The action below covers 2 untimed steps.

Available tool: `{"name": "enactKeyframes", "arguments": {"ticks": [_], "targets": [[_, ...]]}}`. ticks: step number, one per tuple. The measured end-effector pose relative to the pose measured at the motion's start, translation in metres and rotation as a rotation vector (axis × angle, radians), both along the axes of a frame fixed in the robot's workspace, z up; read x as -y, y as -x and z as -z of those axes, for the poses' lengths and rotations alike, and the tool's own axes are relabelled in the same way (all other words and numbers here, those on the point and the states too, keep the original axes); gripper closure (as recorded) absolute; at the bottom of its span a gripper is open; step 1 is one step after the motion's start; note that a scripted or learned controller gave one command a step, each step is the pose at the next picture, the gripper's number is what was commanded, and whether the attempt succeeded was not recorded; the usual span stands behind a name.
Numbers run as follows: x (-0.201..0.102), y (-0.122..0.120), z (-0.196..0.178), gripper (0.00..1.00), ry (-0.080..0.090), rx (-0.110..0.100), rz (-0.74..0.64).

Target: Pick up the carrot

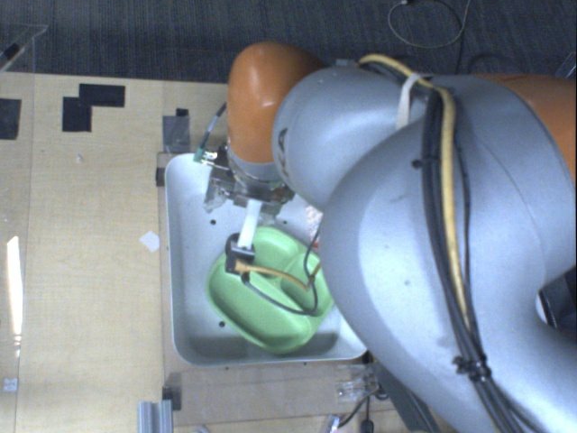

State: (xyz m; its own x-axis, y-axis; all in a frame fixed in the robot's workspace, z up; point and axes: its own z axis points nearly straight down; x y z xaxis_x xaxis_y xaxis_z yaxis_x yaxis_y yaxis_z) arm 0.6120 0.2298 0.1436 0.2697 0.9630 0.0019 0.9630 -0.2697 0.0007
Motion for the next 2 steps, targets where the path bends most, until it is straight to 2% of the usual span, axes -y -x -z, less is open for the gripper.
{"name": "enactKeyframes", "arguments": {"ticks": [1,2], "targets": [[-0.0014,-0.0010,-0.0117,1.00,-0.002,0.003,-0.006],[-0.0015,-0.0009,-0.0115,0.00,-0.002,0.003,-0.006]]}}
